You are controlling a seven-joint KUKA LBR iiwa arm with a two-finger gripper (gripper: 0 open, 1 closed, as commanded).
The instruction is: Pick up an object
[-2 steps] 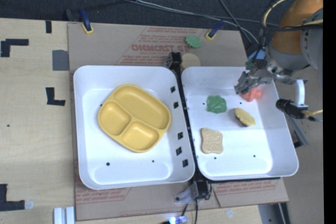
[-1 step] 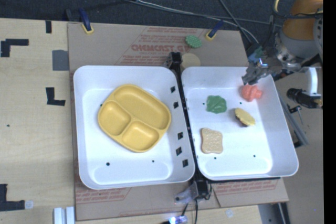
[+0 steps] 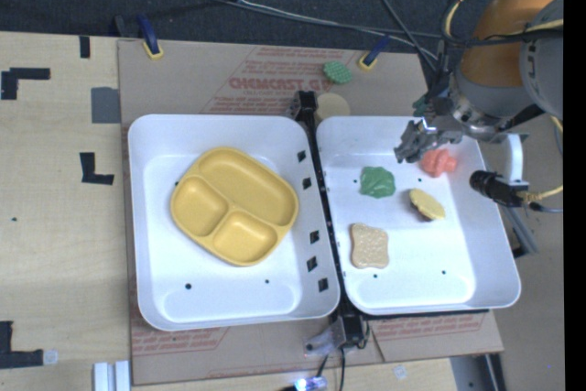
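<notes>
Currently the arm [image 3: 499, 41] is reaching in from the right, its orange band sitting above the grey wrist, and the gripper [image 3: 414, 145] is hanging over the upper part of the right bin [image 3: 485, 275]. Whether the jaws are apart or together cannot be told; the dark hardware at the tip is blurring together at this slant, and nothing is visibly sitting between them.

Four small items are lying in the right bin: a pink-red object [image 3: 439, 162] is resting just beside the gripper tip, on its right; a green object [image 3: 376, 181] is lying just below the tip; a yellow object [image 3: 427, 204] is sitting near the bin's middle, below the pink one; a tan toast-like slice [image 3: 370, 245] is lying lower down, toward the bin's left wall.

The left bin [image 3: 160, 288] is holding a yellow divided tray [image 3: 234, 205], set at a slant. Another small green object [image 3: 337, 70] is lying on the cardboard beyond the bins.
</notes>
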